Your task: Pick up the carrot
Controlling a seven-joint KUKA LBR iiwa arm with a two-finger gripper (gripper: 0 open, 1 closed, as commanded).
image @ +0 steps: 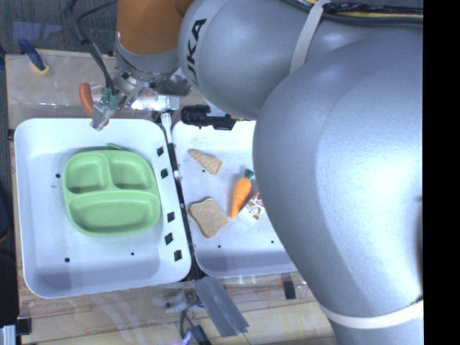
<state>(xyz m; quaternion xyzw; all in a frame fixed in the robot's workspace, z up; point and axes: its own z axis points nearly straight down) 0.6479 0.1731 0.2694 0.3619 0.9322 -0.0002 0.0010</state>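
Wooden table [108, 315] shows along the near edge, bearing two white bins; the left bin [29, 192] holds a green divided plate [111, 192]; the right bin [237, 261] holds a bread slice [208, 216] nearest, then the carrot [240, 195] just right of it, lying nearly upright in the view with its green top far; a crust piece [205, 162] lies farther back; the carrot looks like a light, stiff, smooth toy, best pinched across its thicker middle; farthest, the claw [100, 117] hangs over the left bin's far rim, well apart from the carrot; whether its tips are apart, I cannot tell.
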